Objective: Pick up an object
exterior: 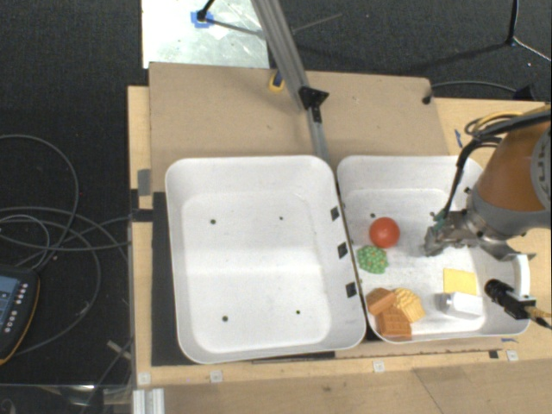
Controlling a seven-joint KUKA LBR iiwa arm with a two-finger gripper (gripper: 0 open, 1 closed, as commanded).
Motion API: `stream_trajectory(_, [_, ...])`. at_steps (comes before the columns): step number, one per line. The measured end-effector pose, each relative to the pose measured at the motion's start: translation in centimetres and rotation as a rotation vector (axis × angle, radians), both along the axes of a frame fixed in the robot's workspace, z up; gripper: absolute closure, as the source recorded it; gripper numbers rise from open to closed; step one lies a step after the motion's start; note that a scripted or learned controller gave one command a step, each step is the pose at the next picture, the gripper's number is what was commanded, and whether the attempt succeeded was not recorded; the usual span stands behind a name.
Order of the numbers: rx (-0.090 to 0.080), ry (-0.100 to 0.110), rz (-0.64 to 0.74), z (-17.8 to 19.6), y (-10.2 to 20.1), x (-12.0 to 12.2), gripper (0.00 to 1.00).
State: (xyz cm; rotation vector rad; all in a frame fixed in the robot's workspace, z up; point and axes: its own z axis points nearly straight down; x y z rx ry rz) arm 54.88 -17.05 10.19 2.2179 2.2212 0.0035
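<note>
**Over in the right bin: gripper hovering near the red ball**

Starting from the left, the left bin (185, 257) had nothing for the arm to go after. Everything sat in the right bin (388, 172): a green lump (373, 259), a red ball (385, 232) just above it, some orange waffle-looking pieces (395, 309) at the front edge, then a yellow block (460, 280) with a white piece (459, 304) beside it. The gripper (438, 236) was low over the bin, right of the ball and level with it, apart from it. Honestly couldn't tell how its grip stood; too blurry. My guess: ball was closest, so a short slide left.
</note>
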Motion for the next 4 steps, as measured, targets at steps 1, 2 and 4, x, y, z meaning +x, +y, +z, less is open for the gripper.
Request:
stream_trajectory(1, [-0.002, -0.004, 0.004, 6.4, 0.3, 0.1, 1.0])
stream_trajectory(2, [-0.002, -0.004, 0.004, 11.2, -0.5, 0.7, 1.0])
stream_trajectory(4, [0.002, 0.003, 0.008, 15.1, 4.1, 1.4, 1.0])
